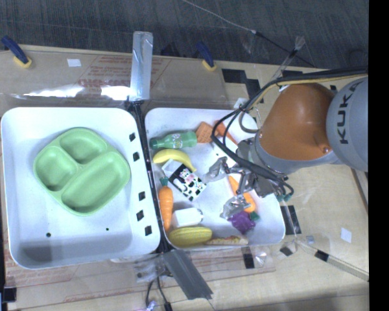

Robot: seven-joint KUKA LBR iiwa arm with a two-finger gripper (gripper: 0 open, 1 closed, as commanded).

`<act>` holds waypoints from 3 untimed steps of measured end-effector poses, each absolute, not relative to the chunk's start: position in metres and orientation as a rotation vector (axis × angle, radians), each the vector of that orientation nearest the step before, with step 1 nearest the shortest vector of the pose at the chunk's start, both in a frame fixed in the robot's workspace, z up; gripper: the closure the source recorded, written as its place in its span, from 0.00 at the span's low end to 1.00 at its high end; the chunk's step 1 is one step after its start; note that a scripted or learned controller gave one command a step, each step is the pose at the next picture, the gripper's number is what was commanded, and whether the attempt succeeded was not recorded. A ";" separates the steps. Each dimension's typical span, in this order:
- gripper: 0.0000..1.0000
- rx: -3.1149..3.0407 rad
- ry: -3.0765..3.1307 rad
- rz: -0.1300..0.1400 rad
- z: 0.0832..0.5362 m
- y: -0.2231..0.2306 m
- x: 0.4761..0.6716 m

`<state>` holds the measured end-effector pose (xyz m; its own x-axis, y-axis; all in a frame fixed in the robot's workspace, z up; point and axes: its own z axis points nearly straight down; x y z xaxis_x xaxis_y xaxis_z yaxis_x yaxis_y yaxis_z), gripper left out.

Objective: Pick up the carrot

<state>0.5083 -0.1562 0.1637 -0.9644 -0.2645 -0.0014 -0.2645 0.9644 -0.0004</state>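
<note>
You are hovering the two-finger gripper, spread and holding nothing, well right of the long orange carrot, so be shifting left and aligning across its narrow body.

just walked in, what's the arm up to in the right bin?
The arm's gripper hangs low over the right bin, among a jumble of toy food. A carrot lies by the bin's left wall, between a banana and a yellow piece, apart from the gripper. Right at the gripper are a small orange piece and purple grapes. The left bin holds a green divided plate. Nothing looks lifted.
</note>
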 end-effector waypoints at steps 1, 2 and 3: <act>0.00 -0.427 3.112 0.000 0.091 -0.211 0.526; 1.00 -0.441 3.108 0.000 0.102 -0.208 0.528; 1.00 0.328 3.119 -0.001 0.196 -0.160 0.510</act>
